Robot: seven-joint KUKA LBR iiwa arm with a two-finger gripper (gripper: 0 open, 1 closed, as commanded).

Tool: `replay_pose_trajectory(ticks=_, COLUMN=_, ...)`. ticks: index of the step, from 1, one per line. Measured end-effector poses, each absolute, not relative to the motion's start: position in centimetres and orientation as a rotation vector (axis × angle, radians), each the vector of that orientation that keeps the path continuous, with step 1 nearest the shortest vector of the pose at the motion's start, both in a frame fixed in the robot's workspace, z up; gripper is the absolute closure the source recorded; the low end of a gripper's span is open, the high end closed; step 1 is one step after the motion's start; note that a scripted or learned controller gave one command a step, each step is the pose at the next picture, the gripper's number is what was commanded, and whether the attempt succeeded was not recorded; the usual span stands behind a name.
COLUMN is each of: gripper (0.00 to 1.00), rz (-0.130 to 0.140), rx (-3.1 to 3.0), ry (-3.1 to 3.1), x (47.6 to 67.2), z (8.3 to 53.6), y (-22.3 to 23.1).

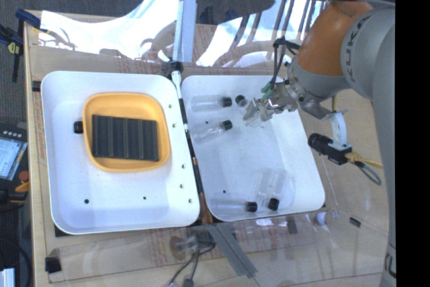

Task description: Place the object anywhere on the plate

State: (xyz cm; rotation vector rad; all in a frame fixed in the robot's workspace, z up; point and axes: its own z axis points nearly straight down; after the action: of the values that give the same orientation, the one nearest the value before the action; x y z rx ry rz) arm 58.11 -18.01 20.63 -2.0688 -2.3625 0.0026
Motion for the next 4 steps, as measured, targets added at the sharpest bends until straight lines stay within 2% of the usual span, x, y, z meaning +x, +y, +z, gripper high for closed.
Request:
replay_pose_trajectory(ticks=1, gripper=0.00, rz=0.003, rx=-2.069, ry=-2.362, x=58.1, z=20.6, y=-18.0)
replay_pose_trajectory(ticks=2, gripper=0.00, rz=0.001, rx=-1.692, ry=-2.646, x=57.8, z=22.7, y=-15.8)
replay_pose_trajectory(ticks=3, gripper=0.00, rz=0.002, rx=-1.693, ry=-2.646, x=57.8, z=22.7, y=-15.8)
replay_pose_trajectory(ticks=4, gripper=0.00, rz=0.004, rx=-1.773, ry=-2.589, x=57.2, z=22.6, y=-12.9)
